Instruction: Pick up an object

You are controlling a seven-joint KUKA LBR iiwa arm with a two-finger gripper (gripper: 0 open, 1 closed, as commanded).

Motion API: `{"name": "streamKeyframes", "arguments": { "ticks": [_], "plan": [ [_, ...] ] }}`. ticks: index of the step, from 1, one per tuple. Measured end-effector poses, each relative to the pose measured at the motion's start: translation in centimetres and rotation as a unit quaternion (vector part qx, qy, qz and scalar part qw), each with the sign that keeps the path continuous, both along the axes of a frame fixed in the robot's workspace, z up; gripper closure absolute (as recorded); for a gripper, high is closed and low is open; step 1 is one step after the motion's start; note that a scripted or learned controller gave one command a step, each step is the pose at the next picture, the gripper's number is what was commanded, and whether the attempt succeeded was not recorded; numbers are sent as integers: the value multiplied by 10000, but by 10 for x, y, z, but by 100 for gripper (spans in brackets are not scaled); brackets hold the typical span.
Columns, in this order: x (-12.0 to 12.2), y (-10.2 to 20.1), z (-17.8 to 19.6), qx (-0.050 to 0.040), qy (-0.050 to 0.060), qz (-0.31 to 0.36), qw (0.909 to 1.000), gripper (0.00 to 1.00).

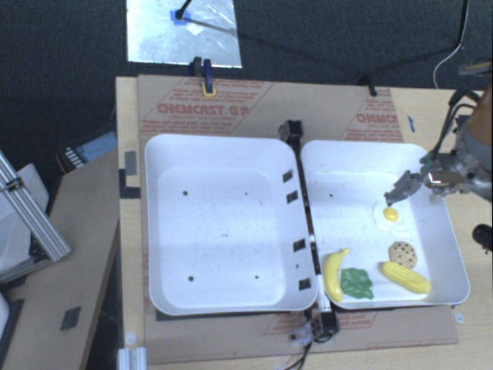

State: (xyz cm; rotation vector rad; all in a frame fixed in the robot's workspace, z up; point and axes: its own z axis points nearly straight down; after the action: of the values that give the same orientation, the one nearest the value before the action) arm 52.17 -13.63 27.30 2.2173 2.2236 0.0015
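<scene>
Right now the arm (471, 160) is reaching in from the right edge, and its tool (394, 197) is hanging over the right bin (362, 156), low above the bin floor toward the right wall. The dark tip of the tool is pointing down and leftward, sitting just above a fried egg (390, 215); whether tip and egg are touching cannot be told from this slant. Whether the tool is spread or pressed together cannot be told either, since its end is reading as one dark shape, and nothing is showing as pinched in it.

Four other toy foods are lying in the near part of the same bin. A round cookie (401, 253) is sitting nearer than the egg, slightly to its right. An ear of corn (406, 277) is lying just beyond the cookie toward the near wall, angled with one end pointing to the right corner. A banana (333, 274) is lying against the left wall of this bin, curving along the divider, and a green leafy piece (357, 283) is resting just beside it on its right, seemingly touching it.

The left bin (166, 206) is sitting side by side with the right one on a board (208, 102) covering the counter (88, 206). A blue and yellow clamp (206, 75) is gripping the far edge of that board.
</scene>
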Motion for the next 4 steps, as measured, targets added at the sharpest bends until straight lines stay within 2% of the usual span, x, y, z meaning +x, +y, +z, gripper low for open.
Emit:
{"name": "streamKeyframes", "arguments": {
  "ticks": [1,2,3,4],
  "plan": [
    [-33,49,118,0,-66,36,10000,0],
    [-27,120,267,9,-102,53,9999,0],
    [-20,172,262,9,-12,36,10000,0],
    [-36,198,262,6,0,18,10000,0]
  ]
}}
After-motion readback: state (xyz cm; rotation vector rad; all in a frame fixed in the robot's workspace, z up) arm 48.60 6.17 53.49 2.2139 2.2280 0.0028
